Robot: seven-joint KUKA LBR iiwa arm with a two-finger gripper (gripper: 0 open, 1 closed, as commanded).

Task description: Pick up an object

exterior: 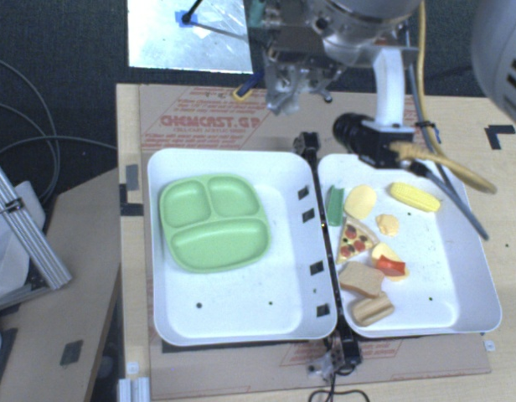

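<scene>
Across the bench (pixel 90 224) sit two shallow white bins side by side. Within the left bin (pixel 283 300) lies a green divided plate (pixel 214 222) with three compartments, set toward that bin's far left corner. Toy food crowds the near-left part of the right bin (pixel 459 291): a green pea pod (pixel 334 205) lies along the wall shared with the left bin, a pale yellow piece (pixel 361 200) just beside it, and a yellow corn cob (pixel 415 197) farther right. Below these come a small tan piece (pixel 387 224), a pizza slice (pixel 355 242), a red and yellow piece (pixel 390 264), a slice of brown bread (pixel 361 280) and a tan roll (pixel 372 310) nearest the front wall. Above the far edge of the bins, over the brown board, hangs the gripper (pixel 285 90), apart from every item; whether its jaws are wide or narrow cannot be told.
</scene>
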